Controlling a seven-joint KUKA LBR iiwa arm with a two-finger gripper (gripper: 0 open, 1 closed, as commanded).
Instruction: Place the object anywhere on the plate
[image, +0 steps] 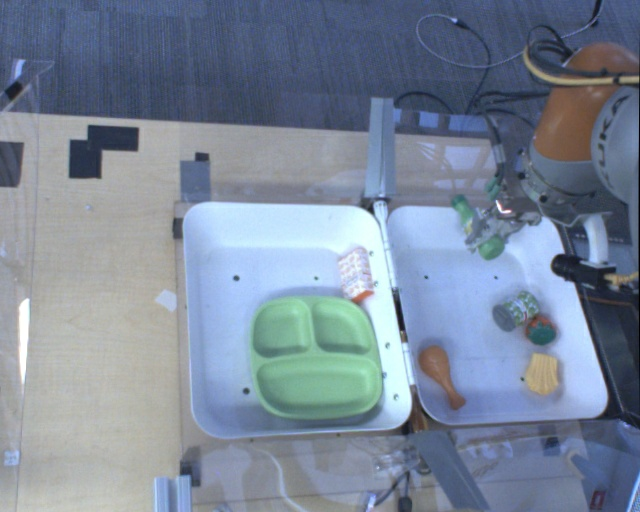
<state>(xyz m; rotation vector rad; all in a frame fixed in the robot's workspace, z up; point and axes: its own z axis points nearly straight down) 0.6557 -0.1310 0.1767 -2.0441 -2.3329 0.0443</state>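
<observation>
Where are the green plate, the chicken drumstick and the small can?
green plate (316, 357), camera view, on the ridge between its compartments
chicken drumstick (437, 365), camera view, on its thick meaty end
small can (514, 311), camera view, on the middle of its side

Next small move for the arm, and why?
Probably swing left toward the green plate: the gripper hangs over the right bin's back corner with a green object seemingly at its fingers, though the grasp isn't clearly visible.
</observation>
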